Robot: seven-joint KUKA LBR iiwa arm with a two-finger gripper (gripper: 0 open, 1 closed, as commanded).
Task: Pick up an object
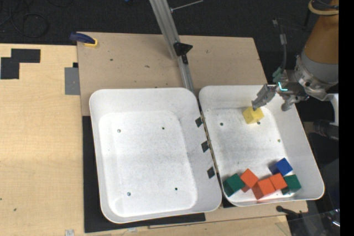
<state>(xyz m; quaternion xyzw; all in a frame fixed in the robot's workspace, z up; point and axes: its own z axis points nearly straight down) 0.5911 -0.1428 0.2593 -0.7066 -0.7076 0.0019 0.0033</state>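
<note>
Yellow block in right bin, gripper just above, open

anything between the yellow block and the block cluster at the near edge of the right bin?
No. In the camera view, bare white bin floor separates the yellow block from the block cluster.

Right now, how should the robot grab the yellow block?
From above, closing on two opposite flat sides of the yellow block. It sits alone in the right bin, with space around it, and the gripper is already close.
</note>
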